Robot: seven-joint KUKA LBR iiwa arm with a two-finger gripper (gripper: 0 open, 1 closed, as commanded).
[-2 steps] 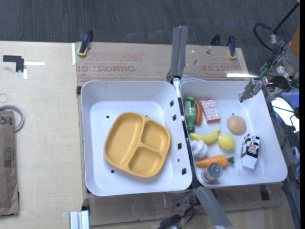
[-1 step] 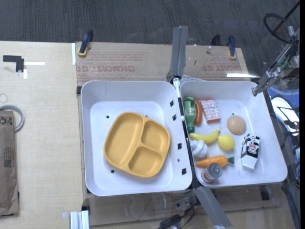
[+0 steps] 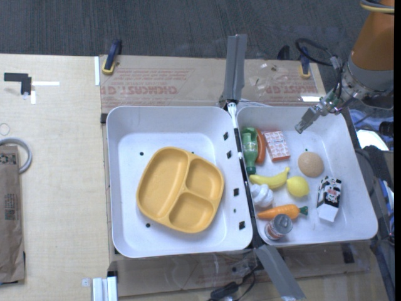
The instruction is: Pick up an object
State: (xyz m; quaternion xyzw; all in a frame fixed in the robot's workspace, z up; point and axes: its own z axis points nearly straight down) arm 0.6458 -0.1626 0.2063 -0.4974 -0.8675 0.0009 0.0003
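The right bin (image 3: 360,187) holds several toy foods: a green bottle (image 3: 249,144), a red-and-white box (image 3: 276,145), a tan round ball (image 3: 310,164), a banana (image 3: 270,179), a lemon (image 3: 297,187), a white bulb (image 3: 262,196), a carrot (image 3: 282,212), a small can (image 3: 279,226) and a black-and-white carton (image 3: 328,198). My gripper (image 3: 307,121) hangs over the bin's far right part, above and behind the tan ball. It touches none of the objects. The grey and orange arm (image 3: 374,39) comes in from the upper right.
In the left bin (image 3: 122,168) lies a yellow divided plate (image 3: 180,189). A grey divider post (image 3: 235,68) stands behind the join between the bins. Brown cardboard (image 3: 163,80) lies behind the bins, held by blue-and-yellow clamps (image 3: 111,56).
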